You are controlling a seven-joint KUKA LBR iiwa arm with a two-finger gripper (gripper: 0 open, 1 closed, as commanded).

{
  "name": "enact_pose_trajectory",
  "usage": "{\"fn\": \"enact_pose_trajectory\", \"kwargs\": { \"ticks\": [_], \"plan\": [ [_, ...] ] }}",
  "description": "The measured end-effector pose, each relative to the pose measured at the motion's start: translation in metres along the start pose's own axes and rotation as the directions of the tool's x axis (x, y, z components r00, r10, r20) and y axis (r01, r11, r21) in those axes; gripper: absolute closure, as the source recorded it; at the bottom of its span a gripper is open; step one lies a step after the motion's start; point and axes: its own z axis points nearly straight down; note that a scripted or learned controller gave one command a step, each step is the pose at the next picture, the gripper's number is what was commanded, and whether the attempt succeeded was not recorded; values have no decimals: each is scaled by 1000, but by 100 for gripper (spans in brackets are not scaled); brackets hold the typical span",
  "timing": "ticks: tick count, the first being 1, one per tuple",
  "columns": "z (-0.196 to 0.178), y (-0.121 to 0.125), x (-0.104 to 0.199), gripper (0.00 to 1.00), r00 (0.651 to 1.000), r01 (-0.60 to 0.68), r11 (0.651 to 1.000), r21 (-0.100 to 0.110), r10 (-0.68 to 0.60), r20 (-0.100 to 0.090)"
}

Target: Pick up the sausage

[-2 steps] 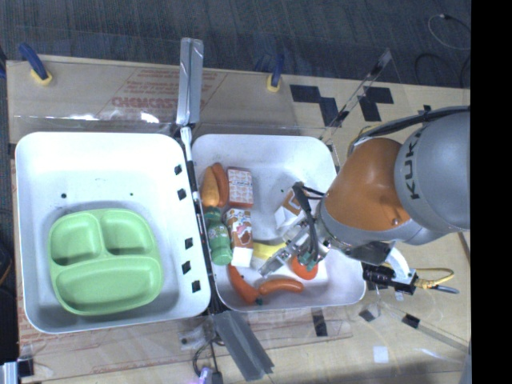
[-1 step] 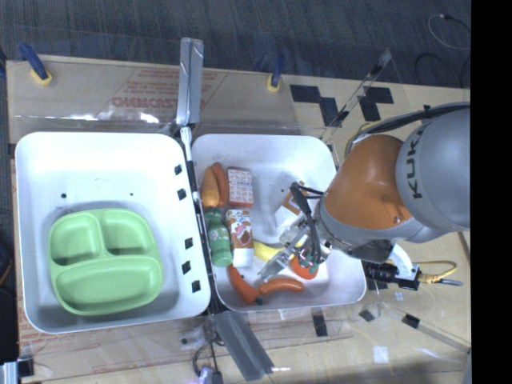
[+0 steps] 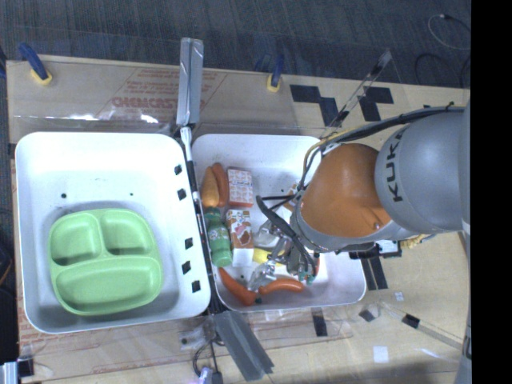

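A reddish-orange sausage (image 3: 282,287) lies curved along the front wall of the right bin (image 3: 344,290). Another reddish piece (image 3: 234,288) lies just left of it, and I cannot tell whether the two are one object. My gripper (image 3: 274,269) is down in the right bin, directly over the sausage and touching or nearly touching its top. The orange wrist band and grey arm cover the bin's right half and hide part of the gripper.
The right bin also holds an orange-brown bun-like item (image 3: 212,184), a green bottle (image 3: 218,240), two red-and-white packets (image 3: 239,186) (image 3: 240,228) and a small yellow piece (image 3: 260,255). In the left bin (image 3: 96,158) sits a green divided plate (image 3: 104,260).
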Motion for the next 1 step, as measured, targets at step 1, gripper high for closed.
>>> {"fn": "enact_pose_trajectory", "kwargs": {
  "ticks": [1],
  "plan": [
    [-7, 0, 0, 100, 1000, 3, 1000, 1, -3, -5]
  ]
}}
